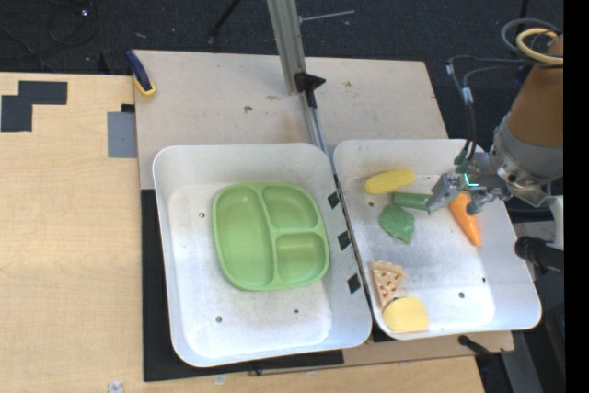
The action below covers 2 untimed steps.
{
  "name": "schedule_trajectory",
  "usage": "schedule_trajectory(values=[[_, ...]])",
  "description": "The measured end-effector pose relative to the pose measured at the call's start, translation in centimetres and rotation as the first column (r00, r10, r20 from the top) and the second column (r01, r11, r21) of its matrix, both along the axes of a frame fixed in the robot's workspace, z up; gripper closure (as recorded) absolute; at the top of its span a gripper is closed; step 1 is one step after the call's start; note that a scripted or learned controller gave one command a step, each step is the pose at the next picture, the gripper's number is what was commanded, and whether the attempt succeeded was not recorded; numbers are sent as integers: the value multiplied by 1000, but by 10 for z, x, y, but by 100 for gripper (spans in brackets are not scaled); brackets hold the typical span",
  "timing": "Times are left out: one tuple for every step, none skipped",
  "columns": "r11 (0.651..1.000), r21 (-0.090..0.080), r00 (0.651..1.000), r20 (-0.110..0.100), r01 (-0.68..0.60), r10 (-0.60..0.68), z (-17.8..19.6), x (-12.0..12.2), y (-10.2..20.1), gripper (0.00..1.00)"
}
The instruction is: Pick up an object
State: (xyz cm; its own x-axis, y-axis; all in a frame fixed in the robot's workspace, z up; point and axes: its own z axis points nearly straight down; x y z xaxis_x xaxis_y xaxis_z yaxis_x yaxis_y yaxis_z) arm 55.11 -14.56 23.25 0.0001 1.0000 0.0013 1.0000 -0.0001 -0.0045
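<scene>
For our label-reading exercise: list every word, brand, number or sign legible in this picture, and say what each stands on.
None can be read. The green divided plate, the corn, the carrot, the waffle piece and both white bins bear no visible print.

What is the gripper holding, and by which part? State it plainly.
It cannot be told. The gripper sits low in the right bin, over the stem end of the green vegetable, beside the carrot.

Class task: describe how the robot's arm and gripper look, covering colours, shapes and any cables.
The arm is a rounded grey body with an orange band above the wrist. The gripper is small, grey metal, with a teal glow beside it. Dark cables loop near the arm.
</scene>
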Motion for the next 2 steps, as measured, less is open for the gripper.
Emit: schedule_trajectory(values=[[1000,0,1000,1,0,0,1,0,0,0],[1000,1,1000,-4,0,0,-50,-6,4,0]])
